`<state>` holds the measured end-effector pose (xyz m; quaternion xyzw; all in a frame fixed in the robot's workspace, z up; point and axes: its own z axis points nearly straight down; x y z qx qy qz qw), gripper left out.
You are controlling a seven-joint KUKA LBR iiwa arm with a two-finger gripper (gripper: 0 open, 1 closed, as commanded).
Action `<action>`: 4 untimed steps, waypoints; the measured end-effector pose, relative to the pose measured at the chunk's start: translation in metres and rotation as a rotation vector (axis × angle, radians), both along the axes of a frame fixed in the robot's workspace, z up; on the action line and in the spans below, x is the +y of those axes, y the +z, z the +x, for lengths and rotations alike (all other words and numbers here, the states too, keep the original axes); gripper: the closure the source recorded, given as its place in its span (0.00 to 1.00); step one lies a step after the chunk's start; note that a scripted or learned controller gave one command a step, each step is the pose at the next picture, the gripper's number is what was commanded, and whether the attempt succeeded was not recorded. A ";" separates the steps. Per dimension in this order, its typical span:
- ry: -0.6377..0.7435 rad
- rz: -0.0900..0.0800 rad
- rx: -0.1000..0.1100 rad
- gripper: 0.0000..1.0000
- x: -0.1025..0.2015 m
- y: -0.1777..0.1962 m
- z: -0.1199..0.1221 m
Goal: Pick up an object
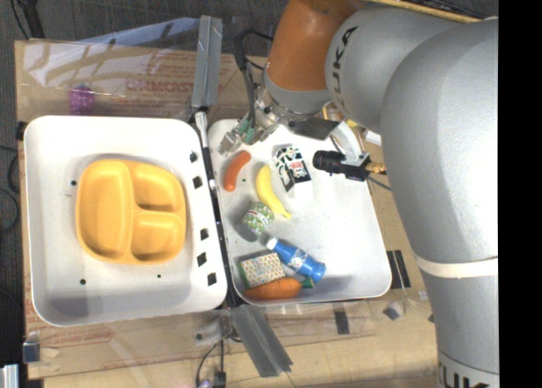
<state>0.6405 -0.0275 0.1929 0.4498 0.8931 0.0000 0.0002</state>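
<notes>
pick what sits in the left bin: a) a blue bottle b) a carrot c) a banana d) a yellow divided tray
d, the yellow divided tray lies alone in the left bin, while the banana, blue bottle and carrot all lie in the right bin.

Mounted above the counter [51, 81], looking down at a slant. Close enough to take in both white bins whole: left bin [51, 293] toward the frame's left, right bin [373, 268] near the middle. Faces so that the far edge of the counter lies along the top, with dark floor beyond. Crowded on the right by the grey arm [440, 149], which reaches in from that side and stands large, much nearer the lens than the bins.
</notes>
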 end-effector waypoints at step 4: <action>-0.188 0.000 0.004 0.00 -0.088 -0.102 -0.076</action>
